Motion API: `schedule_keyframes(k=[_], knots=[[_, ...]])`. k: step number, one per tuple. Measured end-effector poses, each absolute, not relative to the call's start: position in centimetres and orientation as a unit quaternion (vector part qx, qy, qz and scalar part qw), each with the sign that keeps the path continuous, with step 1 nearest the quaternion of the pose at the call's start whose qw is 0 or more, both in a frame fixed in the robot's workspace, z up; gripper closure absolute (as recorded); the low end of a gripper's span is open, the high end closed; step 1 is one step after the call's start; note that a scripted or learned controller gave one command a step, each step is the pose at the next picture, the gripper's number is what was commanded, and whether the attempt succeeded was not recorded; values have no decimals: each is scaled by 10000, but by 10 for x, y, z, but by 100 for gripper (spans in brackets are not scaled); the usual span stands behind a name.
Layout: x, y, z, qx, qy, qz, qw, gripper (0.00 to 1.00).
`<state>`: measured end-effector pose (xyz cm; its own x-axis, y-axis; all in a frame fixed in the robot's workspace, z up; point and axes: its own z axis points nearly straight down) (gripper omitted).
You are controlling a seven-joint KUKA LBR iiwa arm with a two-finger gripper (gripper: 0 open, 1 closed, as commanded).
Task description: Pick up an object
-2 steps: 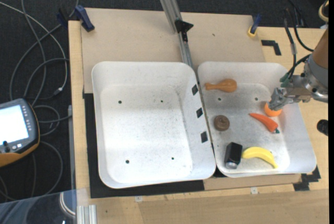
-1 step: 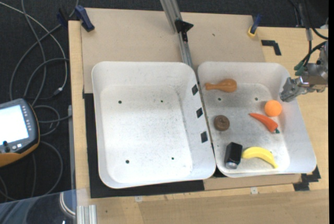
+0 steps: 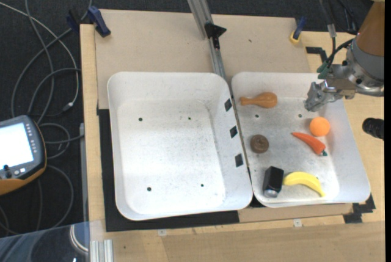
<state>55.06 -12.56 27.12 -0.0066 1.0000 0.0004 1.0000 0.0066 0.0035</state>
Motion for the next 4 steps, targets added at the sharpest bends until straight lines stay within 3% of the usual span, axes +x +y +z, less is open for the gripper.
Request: schedule_keyframes(k=[1, 3, 4], knots=[[566, -72, 254, 7047, 7095, 0, -20, 100], [572, 32, 255, 7046, 7096, 11, -4, 100], [588, 80, 231, 7049, 7093, 3, -6, 100]])
